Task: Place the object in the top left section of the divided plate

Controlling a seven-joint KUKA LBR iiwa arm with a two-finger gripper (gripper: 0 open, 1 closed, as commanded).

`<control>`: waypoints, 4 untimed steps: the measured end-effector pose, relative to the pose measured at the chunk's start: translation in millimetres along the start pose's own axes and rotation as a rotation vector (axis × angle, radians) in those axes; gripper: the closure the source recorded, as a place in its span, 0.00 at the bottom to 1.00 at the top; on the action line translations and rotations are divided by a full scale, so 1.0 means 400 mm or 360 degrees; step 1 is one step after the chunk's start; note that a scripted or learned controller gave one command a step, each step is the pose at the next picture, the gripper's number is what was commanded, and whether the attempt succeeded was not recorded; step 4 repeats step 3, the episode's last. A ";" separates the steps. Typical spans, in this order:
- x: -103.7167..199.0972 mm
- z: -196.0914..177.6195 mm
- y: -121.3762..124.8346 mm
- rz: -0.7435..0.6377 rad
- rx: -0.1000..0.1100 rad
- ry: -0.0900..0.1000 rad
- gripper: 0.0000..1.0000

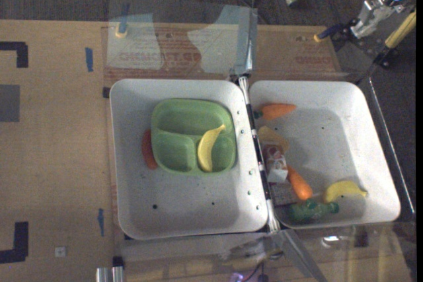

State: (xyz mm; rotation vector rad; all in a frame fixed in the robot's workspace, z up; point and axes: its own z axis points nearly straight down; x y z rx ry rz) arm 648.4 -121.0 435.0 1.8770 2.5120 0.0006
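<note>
The divided plate [166, 117], green, sat in the left bin [132, 195], toward its upper half. A yellow banana [210, 147] lay in the plate's lower right compartment, its tip pointing up toward the section above. The top left section looked bare to us. A red item [148, 148] lay on the bin floor touching the plate's left rim, outside it.

In the right bin [344, 122] we saw a carrot [276, 110] near the top left corner, a second carrot [299, 185] lower down, a second banana [344, 190] toward the lower right, a green item [312, 210] along the bottom wall, and some packets [275, 158] against the divider.

The gripper [370, 16] hung at the upper right, well apart from both bins and above the floor beyond the bench. It was too small and blurred for us to tell whether it stood apart or together, and we saw nothing held in it.

We judged that the task stood at its start: nothing picked yet, and the wording did not tell us which item was meant. The next move called for a long reach down into a bin, a clean grasp on one loose item, then a carry to the plate's top left section, clear of the banana already lying there.
</note>
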 end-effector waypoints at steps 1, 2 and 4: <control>-0.115 0.453 0.013 0.0055 0.0007 0.0005 1.00; 0.022 0.718 0.052 -0.0002 0.0006 0.0008 1.00; -0.030 0.864 -0.114 -0.0299 -0.0009 0.0002 1.00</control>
